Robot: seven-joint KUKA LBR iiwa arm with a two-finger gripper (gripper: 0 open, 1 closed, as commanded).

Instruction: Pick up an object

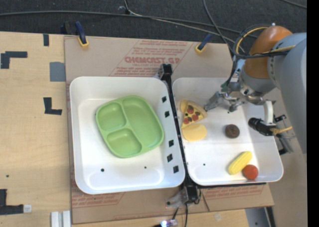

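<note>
The tool (pixel 222 102) hangs open and holds nothing, over the right bin (pixel 264 178). Inside that bin, a pizza slice (pixel 191 113) lies just left of the tool, a brown cookie (pixel 232 131) just below it.

A light wooden bench (pixel 30 136) marked with dark tape pieces (pixel 50 105) is carrying a large sheet of brown printed cardboard (pixel 144 56), which two blue-and-yellow clamps (pixel 79 34) are pinning along its far edge. Two shallow white plastic bins are sitting side by side on the cardboard, touching along a black-clipped seam: the left bin (pixel 84 171) is lying nearer the centre of the sheet, the right bin (pixel 264 176) is reaching toward its right edge. Black cables (pixel 124 9) are trailing across the dark surface beyond the bench.
</note>
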